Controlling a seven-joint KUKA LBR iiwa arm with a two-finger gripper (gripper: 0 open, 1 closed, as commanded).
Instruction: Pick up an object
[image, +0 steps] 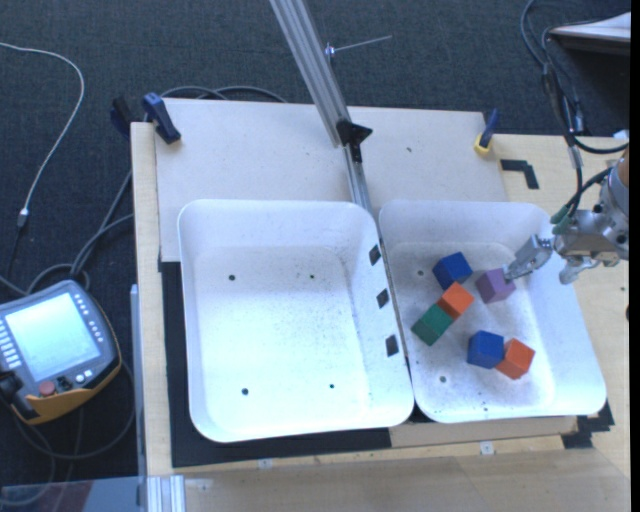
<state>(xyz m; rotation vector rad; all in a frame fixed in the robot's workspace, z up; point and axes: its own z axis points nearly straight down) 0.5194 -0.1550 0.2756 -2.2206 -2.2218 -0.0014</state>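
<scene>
I see the gripper (524, 262) over the right side of the right bin (560, 400), reaching in from the right edge of the view. One finger slants down and left, and its tip is touching or just beside the purple block (494, 285). I cannot tell whether the gripper is apart or together, and I see nothing clamped in it.

Six blocks lie in the right bin. The purple block sits toward the far right of the cluster. Just left of it, a blue cube (453, 269) lies farthest back. An orange cube (457, 299) is right in front of that one, touching or nearly touching a green block (432, 325) at its near left. Nearer to me and further right, a second blue cube (486, 349) sits against a red-orange cube (516, 358), the pair close together toward the bin's near side.

The left bin (200, 330) stands beside the right one, their rims meeting along the middle. Both rest on the counter (250, 150), which carries a pale board clamped at its far corners by a blue clamp (160, 115) on the left and a yellow and blue clamp (487, 135) on the right. An aluminium rail (310, 65) slants down from the far side to the gap between the bins. Left of the counter, on the dark carpet, a teach pendant (55, 345) lies with its cables.
</scene>
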